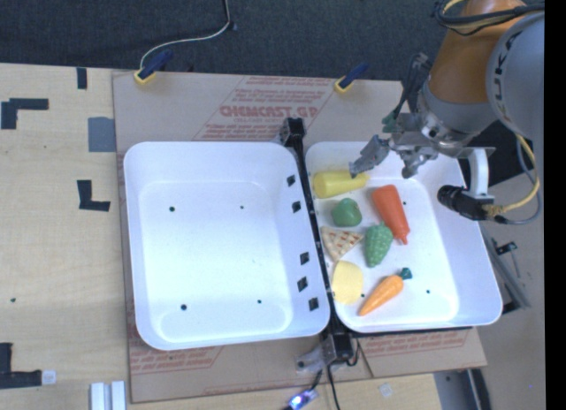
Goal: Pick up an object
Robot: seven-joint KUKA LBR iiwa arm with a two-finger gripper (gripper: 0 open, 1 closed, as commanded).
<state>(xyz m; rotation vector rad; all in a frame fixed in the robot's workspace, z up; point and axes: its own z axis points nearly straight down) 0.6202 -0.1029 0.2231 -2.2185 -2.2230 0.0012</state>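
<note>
**Gripper open over the far end of the right bin**

Gripper (386,159) hangs above the back part of the right bin (460,298), my two fingers spread apart with nothing between them — one tip sits just over the end of the yellow piece (336,184), the other points toward the bin's far right side. My grey arm (522,55), with its orange band (469,50), comes in from the right.

All the toy food lies in the right bin, crowded toward its left wall: the yellow piece at the back, a small green round one (346,213) just below it, a red-orange carrot (390,212) to their right, a green bumpy one (378,245), a tan wedge (340,242), a pale yellow lump (347,282), and an orange carrot (382,293) with a green tip nearest the front. The left bin (212,240) sits touching the right one — a black divider (305,223) runs between them.
</note>
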